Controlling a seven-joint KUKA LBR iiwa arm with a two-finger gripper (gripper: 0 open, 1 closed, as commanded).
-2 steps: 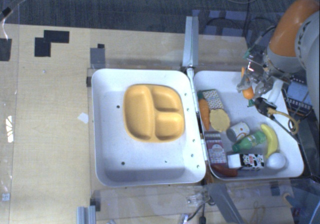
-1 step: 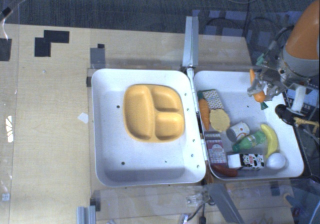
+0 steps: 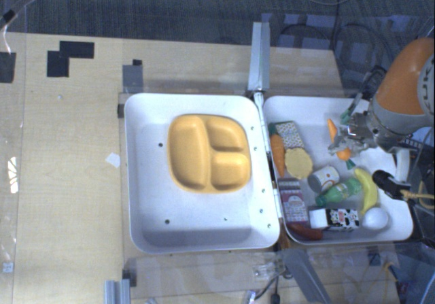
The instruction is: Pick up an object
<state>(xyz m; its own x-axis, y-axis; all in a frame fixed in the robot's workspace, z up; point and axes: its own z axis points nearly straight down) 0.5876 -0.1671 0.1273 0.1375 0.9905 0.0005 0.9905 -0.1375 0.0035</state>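
Positioned low over the far right part of the right bin (image 3: pixel 408 231), the gripper (image 3: pixel 353 134) is seen at the end of the grey arm with its orange band (image 3: pixel 406 78). Whether it is open or closed cannot be told from this view, and nothing can be made out as held.

In the camera view, a small orange piece (image 3: pixel 333 128), perhaps a carrot, is seen just beside the gripper on its left, with another bit of orange (image 3: pixel 344 154) just near of it. Further toward the near side a banana (image 3: pixel 368 187), a green bottle (image 3: pixel 338 192), a small can (image 3: pixel 324 177), a white egg-like ball (image 3: pixel 375 218) and a cow-patterned carton (image 3: pixel 336 218) are crowded together. A round yellowish disc (image 3: pixel 298 162) and a patterned packet (image 3: pixel 288 134) lie by the bin's left wall. A yellow divided tray (image 3: pixel 208 152) sits in the left bin (image 3: pixel 146 228), well apart from the arm.

The orange piece is judged the likeliest target. A good pick would be made by centring the gripper over its long axis, closing across its narrow width, and descending straight so the clutter nearby is not nudged. The lift is best kept vertical and slow until the piece is clear of the bin floor.
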